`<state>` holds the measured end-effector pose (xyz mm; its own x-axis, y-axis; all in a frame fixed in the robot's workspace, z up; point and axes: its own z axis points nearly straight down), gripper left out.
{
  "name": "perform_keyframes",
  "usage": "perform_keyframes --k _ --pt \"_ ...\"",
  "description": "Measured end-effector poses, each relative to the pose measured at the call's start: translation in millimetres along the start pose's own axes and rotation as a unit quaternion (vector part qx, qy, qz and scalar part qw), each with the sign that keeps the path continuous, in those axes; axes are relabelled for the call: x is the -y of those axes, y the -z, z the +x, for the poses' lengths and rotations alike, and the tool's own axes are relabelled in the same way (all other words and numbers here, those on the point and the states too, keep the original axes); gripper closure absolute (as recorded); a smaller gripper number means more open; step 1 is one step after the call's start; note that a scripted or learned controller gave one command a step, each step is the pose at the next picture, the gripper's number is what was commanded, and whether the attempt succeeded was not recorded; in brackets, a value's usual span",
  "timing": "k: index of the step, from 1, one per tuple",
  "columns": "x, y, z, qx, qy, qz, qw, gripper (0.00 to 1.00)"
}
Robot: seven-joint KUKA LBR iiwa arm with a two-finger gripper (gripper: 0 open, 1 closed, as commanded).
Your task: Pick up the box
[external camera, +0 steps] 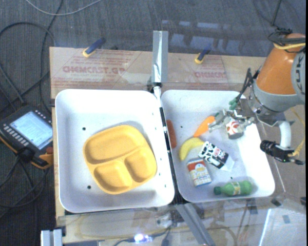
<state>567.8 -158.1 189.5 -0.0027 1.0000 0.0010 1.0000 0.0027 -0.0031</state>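
Note:
A small box (198, 171) with an orange-red and white label lies in the right bin (262, 168), near its front middle. A black-and-white patterned pack (214, 154) lies just behind it to the right. My gripper (229, 119) hangs over the back part of the right bin, well behind the box and apart from it. It is by the tip of an orange carrot (203, 127), with a small red-and-white object (234, 129) just below it.
A yellow banana (190, 147) lies left of the patterned pack. A green bottle (234, 188) lies along the right bin's front wall. A yellow divided tray (120, 159) sits in the left bin (72, 117). A red strip (170, 132) lies by the divider.

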Motion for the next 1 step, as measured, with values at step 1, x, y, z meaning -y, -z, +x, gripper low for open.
perform_keyframes --k 1 --pt "58.7 -89.7 49.4 0.004 0.014 -0.010 0.9999 0.00"
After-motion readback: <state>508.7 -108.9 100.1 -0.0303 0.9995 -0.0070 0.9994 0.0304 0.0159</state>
